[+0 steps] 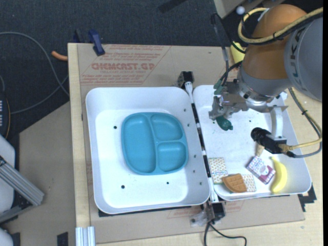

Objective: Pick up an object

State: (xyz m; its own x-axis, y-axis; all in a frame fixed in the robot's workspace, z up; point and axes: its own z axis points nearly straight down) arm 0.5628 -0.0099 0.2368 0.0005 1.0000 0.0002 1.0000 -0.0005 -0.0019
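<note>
My gripper (221, 115) hangs over the back left part of the right bin (233, 147). A small dark teal object (225, 123) sits between the fingertips, and the fingers are shut on it. It looks lifted a little off the bin floor. Near the front of that bin lie a yellow banana (279, 176), a purple and white packet (260, 169), a brown toast-like piece (235, 183) and a pale patterned cracker (217, 167).
The left bin (102, 137) holds a light blue divided plate (154, 142). The grey arm with its orange band (271, 29) comes in from the upper right above the right bin. A ridge with black clips (197, 137) separates the two bins.
</note>
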